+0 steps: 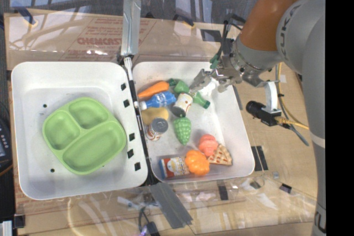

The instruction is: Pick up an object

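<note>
Here the arm (287, 19) bends in from the right, wrist tilted down-left over the right bin's (239, 119) upper right corner. The left bin (27, 135) bears a green tray (84, 135). The gripper (203, 81) hangs just above the toys — whether it is spread or pinched I cannot tell. A carrot (155, 88) and bottle (158, 100) lie left of it.

A robot lab. Two white bins (33, 174) sit on a taped cardboard bench (83, 36). Cables (290, 124) trail at the frame's right.
</note>
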